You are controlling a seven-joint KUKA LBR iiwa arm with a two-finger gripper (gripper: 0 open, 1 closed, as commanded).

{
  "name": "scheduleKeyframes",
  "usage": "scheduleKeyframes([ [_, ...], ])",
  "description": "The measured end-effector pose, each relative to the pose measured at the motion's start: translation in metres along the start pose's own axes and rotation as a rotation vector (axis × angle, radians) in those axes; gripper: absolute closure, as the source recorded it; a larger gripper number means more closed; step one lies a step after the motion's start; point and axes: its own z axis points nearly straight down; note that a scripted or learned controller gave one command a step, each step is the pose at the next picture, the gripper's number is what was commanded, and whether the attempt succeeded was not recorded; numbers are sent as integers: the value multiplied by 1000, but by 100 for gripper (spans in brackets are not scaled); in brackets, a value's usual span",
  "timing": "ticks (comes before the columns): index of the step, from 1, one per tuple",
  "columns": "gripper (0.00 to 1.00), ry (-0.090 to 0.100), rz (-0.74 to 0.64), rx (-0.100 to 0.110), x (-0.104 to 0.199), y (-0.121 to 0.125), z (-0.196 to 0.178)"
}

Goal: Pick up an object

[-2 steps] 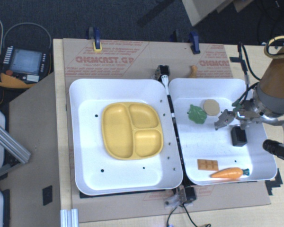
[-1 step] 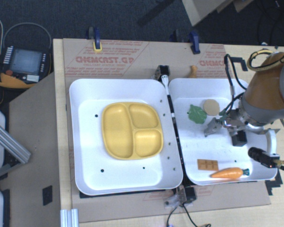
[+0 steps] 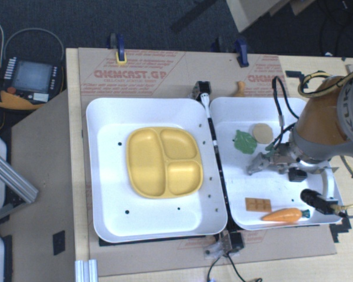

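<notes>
On the surface (image 3: 76,157) the left bin (image 3: 106,216) held a yellow divided plate (image 3: 163,161) with 3 compartments. The right bin (image 3: 235,207) carried 4 small things — a green leafy piece (image 3: 245,141) with a tan round piece (image 3: 262,133) just beside it near the far side, a brown waffle-like square (image 3: 258,204) near the front edge, and an orange carrot (image 3: 282,215) just right of that square. The fingers (image 3: 256,167) sat low over the bin floor below the green piece, pointing left; nothing showed between them, though how far apart they stood could not be told.
</notes>
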Motion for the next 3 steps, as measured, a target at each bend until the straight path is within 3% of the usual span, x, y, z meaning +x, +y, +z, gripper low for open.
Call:
scheduleKeyframes([
  [1,100,-2,0,-6,0,1,-12],
  [3,100,-4,-2,-12,3,-4,-123],
])
